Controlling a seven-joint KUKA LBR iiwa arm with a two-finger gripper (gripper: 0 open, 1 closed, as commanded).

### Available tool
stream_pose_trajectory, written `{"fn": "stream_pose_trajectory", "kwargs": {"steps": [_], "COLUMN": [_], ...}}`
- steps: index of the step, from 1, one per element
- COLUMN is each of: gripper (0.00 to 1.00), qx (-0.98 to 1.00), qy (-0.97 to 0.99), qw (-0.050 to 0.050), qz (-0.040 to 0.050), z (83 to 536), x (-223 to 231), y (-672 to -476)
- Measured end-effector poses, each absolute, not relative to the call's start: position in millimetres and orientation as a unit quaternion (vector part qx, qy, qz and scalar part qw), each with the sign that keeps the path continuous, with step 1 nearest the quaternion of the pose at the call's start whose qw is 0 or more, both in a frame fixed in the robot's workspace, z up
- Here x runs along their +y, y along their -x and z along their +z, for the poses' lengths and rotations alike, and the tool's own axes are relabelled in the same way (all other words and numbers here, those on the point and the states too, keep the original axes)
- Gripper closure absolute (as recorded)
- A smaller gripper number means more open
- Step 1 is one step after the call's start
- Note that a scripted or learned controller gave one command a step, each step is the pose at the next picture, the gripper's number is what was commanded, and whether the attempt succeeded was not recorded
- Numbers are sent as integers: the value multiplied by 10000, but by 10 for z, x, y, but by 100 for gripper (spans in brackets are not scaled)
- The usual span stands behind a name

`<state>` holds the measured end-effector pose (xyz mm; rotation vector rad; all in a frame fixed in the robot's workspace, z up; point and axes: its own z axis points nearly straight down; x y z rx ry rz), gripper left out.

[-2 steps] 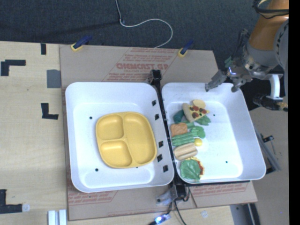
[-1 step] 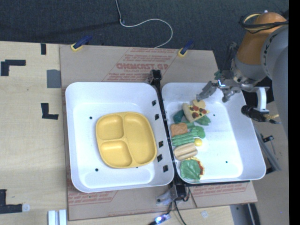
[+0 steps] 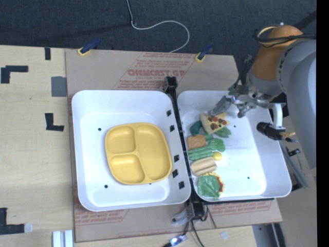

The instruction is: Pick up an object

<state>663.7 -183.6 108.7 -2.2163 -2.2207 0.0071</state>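
Toy foods lie along the left side of the right bin (image 3: 257, 163): a pizza slice (image 3: 213, 121), a teal piece (image 3: 196, 128), an orange-brown piece (image 3: 196, 141), a green vegetable (image 3: 208, 149), a hot dog (image 3: 203, 165) and a green-leafed sandwich (image 3: 209, 185). My gripper (image 3: 226, 110) hangs over the bin's far part, just above and right of the pizza slice. Its fingers are spread open, and nothing shows between them.
A yellow divided plate (image 3: 138, 153) rests in the left bin (image 3: 87, 117). The arm's grey body (image 3: 303, 86) covers the right bin's right rim. A black part (image 3: 270, 130) juts over that bin's right side. A white cable (image 3: 159, 27) lies behind the bins.
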Motion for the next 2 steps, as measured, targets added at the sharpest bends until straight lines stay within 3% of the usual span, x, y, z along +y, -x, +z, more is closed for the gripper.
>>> {"fn": "stream_pose_trajectory", "kwargs": {"steps": [1,2], "gripper": [0,100], "qx": [-7080,-7086], "qy": [7062,7056], "qw": [-6,-9], "qz": [7,8], "z": [839,951], "x": [-1826,-1818], "y": [-6641,-6646]}}
